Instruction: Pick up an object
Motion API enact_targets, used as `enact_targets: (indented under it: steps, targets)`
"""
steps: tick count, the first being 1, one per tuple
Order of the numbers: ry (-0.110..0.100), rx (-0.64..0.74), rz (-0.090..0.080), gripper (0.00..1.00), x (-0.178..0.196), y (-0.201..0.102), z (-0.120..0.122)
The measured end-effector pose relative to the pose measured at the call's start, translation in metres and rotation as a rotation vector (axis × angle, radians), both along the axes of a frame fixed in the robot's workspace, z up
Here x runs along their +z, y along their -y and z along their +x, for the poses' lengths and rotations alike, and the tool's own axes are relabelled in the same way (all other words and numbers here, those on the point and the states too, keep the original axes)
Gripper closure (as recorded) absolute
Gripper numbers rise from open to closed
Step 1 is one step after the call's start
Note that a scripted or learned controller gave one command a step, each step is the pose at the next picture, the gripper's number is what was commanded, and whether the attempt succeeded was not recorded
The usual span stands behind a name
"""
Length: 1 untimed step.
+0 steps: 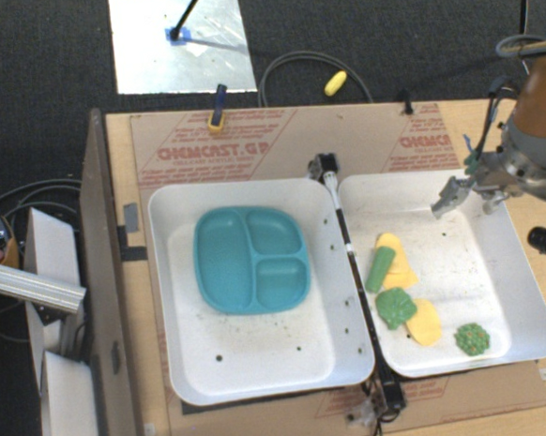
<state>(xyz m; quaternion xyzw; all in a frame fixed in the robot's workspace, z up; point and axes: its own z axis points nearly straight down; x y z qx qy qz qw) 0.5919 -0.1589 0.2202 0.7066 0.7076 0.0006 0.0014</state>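
In the right bin (pixel 501 241), several toy foods lie near the left wall and front. A green stick (pixel 381 269) lies across a yellow piece (pixel 399 270). Below them sits a green lumpy piece (pixel 394 306), touching a yellow oval (pixel 425 324). A small green round piece (pixel 472 339) lies alone at the front right. My gripper (pixel 467 203) hangs over the bin's back right part, open, with nothing between its fingers. It is well up and to the right of the foods.
The left bin (pixel 178 267) holds a teal divided plate (pixel 252 259). A black divider rail (pixel 349 253) runs between the bins. Cables and a yellow clamp (pixel 217 123) lie beyond the back edge of the bench.
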Motion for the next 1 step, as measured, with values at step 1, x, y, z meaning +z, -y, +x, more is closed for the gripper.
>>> enact_targets:
  steps: [1]
  targets:
    - [-0.005, 0.007, 0.004, 0.00, -0.0560, -0.0581, 0.0052]
